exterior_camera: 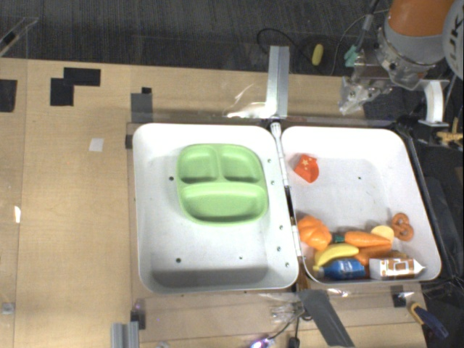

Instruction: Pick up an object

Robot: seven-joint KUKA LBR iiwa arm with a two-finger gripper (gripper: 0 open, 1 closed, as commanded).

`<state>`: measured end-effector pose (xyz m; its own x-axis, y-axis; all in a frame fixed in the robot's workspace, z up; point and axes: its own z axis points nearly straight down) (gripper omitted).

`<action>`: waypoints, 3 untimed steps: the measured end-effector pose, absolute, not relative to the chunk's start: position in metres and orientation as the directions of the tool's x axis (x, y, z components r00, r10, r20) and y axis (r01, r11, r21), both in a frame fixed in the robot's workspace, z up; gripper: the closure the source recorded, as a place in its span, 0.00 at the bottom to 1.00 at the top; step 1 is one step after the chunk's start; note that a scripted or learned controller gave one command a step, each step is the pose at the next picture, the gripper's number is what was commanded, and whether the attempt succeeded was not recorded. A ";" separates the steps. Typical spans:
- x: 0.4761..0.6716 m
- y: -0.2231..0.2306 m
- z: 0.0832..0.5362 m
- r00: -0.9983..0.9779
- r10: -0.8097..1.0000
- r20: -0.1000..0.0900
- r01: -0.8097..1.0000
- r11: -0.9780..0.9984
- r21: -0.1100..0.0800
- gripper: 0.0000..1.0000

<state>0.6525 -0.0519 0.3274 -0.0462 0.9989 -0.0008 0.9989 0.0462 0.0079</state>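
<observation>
White plastic forms both bins on the bench. We take the right bin [362, 147] as our landmark. To its left, sharing a wall, sits the left bin [156, 194], which carries a green tray [221, 182] with three compartments, lying flat near that bin's middle.

Inside the right bin we see a red piece [307, 168] alone near the far left corner, well apart from the rest. Along the near wall lies a cluster: an orange pepper [313, 231] at its left end, a banana [336, 254] just beside it, a blue item [345, 269] touching the banana's near side, a carrot [367, 239] towards the middle, a white carton [395, 268] in the near right corner, and a brown pretzel [402, 226] by the right wall.

The gripper [360, 93] hangs beyond the right bin's far rim, outside the bin, under the grey and orange wrist. We cannot tell from this view how it is set, and nothing is seen in its grasp.
</observation>
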 end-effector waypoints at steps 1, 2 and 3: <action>0.652 -0.052 0.327 -0.047 0.999 -0.001 0.999 0.047 0.008 0.00; 0.613 -0.040 0.237 0.010 1.000 0.000 1.000 -0.010 0.003 0.00; 0.612 -0.091 0.168 0.003 1.000 0.000 1.000 -0.003 0.004 0.00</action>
<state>0.6116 -0.0907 0.1681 0.0031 1.0000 -0.0005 1.0000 -0.0031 0.0038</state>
